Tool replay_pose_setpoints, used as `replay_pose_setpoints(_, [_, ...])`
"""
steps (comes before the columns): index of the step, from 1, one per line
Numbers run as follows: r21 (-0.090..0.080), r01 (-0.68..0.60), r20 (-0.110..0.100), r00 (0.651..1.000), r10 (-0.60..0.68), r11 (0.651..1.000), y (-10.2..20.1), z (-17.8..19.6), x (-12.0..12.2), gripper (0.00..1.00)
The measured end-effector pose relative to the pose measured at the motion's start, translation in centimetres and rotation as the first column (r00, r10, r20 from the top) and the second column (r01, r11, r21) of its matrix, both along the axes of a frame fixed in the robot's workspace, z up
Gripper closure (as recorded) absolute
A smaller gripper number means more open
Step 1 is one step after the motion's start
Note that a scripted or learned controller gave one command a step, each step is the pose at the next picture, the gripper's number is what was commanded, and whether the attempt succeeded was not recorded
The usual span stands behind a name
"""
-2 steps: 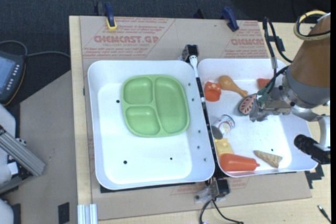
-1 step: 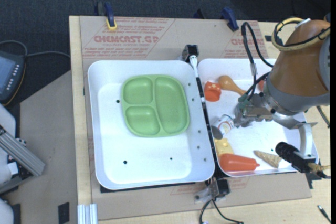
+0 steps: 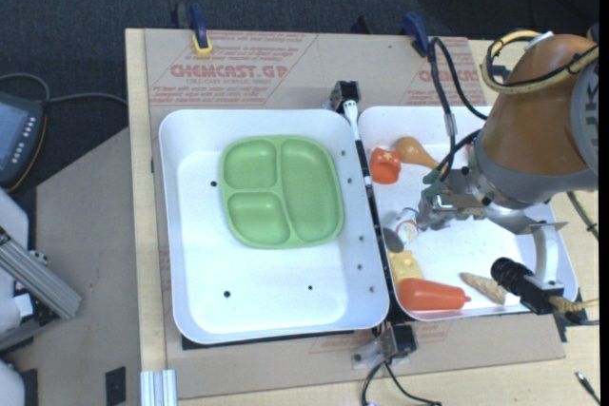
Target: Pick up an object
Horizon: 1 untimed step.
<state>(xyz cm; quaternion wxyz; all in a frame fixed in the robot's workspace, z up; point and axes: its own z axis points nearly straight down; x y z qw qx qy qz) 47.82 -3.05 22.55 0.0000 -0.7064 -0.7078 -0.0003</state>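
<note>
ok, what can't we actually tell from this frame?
- Gripper, camera view: small and dark below the wrist; grip state unreadable.
- Small pale item under the gripper: too small and blurred to identify, contact unclear.
- Right bin: its right part is hidden by the arm.
- Yellow piece: partly covered by the red object, shape unclear.

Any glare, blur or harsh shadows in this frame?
Camera view: even, soft lighting; the white bins look bright but keep detail; green tray sharp; small items beside the end effector slightly soft; only faint shadows.
</note>
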Motion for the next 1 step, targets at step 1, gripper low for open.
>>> replay_pose_setpoints(1, [-0.002, 0.003, 0.000, 1.000, -0.003, 1.000, -0.89, -1.09, 1.09, 1.00])
